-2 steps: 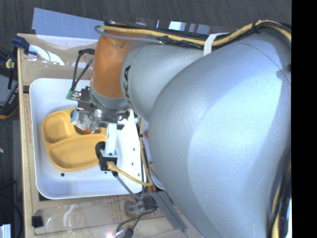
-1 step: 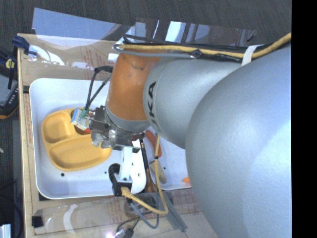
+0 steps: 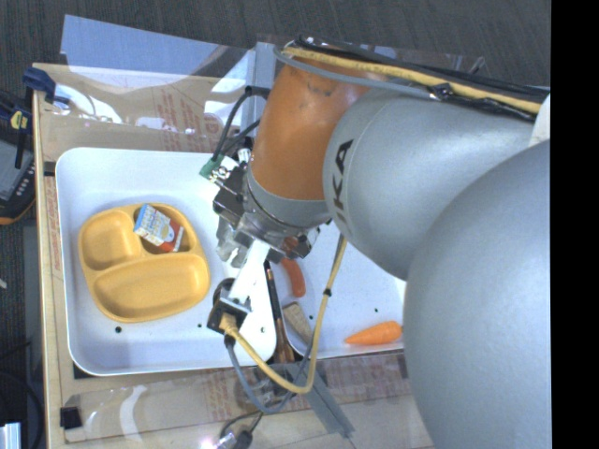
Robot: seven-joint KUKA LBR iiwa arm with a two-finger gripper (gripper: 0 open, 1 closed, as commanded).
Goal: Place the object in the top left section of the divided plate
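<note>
From the camera view, my end effector hung over the white bin, just beside the right rim of the yellow divided plate. My own wrist hid it, so I could not tell whether it was released or clenched, and I saw nothing held in it. I took the small packet to be the task's object. It lay inside the plate, in the upper small section on the side nearest me, while the upper-left section was bare. The packet looked flat and light, with a pale blue printed face and an orange-red edge, and it sat slightly askew against the divider. To do this step well, I judged I should come straight down over the packet and take it across its narrow side. Then I should lift it clear of the ridge and lower it gently so it would not slide. A carrot lay well apart, under my arm.
</note>
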